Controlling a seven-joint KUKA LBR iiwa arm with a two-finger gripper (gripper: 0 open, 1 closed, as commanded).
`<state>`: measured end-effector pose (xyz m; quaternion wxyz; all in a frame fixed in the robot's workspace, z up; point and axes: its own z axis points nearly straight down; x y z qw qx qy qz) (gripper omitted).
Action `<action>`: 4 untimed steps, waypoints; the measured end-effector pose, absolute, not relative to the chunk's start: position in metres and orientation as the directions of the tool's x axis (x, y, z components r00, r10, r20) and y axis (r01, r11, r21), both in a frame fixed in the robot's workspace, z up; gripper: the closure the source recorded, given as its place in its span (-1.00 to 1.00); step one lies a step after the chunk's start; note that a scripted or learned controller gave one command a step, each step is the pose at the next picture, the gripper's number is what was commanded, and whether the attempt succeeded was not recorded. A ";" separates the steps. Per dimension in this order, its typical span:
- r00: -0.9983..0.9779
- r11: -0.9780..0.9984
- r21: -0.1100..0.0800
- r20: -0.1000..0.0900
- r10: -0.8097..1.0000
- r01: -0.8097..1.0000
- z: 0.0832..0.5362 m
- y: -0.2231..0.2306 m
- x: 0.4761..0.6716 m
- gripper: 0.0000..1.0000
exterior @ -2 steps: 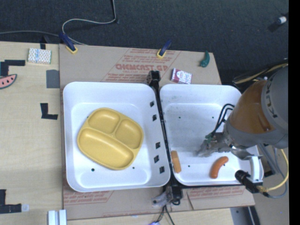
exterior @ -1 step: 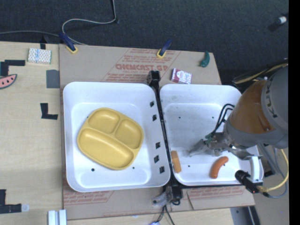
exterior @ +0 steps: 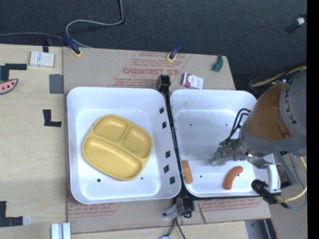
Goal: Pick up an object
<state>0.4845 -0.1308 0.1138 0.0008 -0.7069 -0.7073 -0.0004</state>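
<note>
I see two candidates for picking in the right bin [exterior: 209, 96]. One is an orange-red sausage-shaped piece [exterior: 232, 177] lying near the bin's front right corner, tilted so its upper end points toward the arm. The other is a smaller tan, bun-like piece [exterior: 187, 171] resting against the bin's left wall, close to the divider between the two bins. Both lie flat on the white floor, well apart from each other.

My gripper [exterior: 219, 157] sits low over the right bin's floor, between those two pieces and just above and left of the sausage piece's upper end. From my view I cannot tell whether it is spread or pressed together; the metal tip is small and blurred against the white. I see nothing pinched in it, and I cannot say it touches the sausage piece, only that it is near.

Behind it, the arm [exterior: 279, 118] comes in from the right, its orange band showing above the grey wrist, with black cables looping down toward the tip.

The left bin [exterior: 79, 103] holds a yellow divided tray [exterior: 117, 147], set at a slant near its centre. Both bins rest on a sheet of cardboard [exterior: 139, 68] held by clips at its far edge.
</note>
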 end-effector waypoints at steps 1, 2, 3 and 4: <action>0.000 0.000 -0.001 0.002 1.000 1.000 0.114 -0.131 0.484 -1.00; -0.001 0.001 -0.001 0.002 1.000 1.000 0.085 -0.142 0.484 -1.00; 0.000 0.000 0.003 -0.002 1.000 1.000 0.096 -0.143 0.485 1.00; 0.000 0.000 0.003 -0.002 1.000 1.000 0.096 -0.143 0.485 -1.00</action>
